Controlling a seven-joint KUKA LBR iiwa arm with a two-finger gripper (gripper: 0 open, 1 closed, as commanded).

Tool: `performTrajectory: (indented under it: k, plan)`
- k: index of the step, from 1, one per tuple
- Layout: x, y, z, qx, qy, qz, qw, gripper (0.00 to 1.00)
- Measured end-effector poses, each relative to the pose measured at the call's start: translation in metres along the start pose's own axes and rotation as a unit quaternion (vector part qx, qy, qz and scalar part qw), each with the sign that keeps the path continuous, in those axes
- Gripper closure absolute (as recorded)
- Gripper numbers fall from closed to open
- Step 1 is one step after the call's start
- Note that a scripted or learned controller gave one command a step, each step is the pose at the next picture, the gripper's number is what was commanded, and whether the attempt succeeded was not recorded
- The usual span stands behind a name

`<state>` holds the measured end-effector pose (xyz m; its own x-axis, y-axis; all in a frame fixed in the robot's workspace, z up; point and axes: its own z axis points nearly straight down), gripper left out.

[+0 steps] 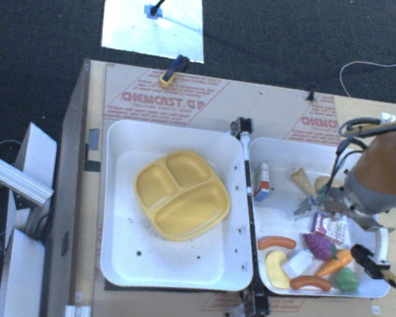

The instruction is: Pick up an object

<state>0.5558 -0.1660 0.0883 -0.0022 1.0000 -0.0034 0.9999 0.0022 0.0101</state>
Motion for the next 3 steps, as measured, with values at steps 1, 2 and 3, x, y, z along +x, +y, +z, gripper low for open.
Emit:
performTrajectory:
  k: [1,2,3]
  plan:
    - [0.001,0.100,0.006,0.008,0.003,0.000,1.0000,0.00]
    - [0.000,0.103,-0.006,0.003,0.001,-0.002,1.0000,1.00]
    - [0.079,0.101,-0.068,0.002,0.002,-0.002,1.0000,1.00]
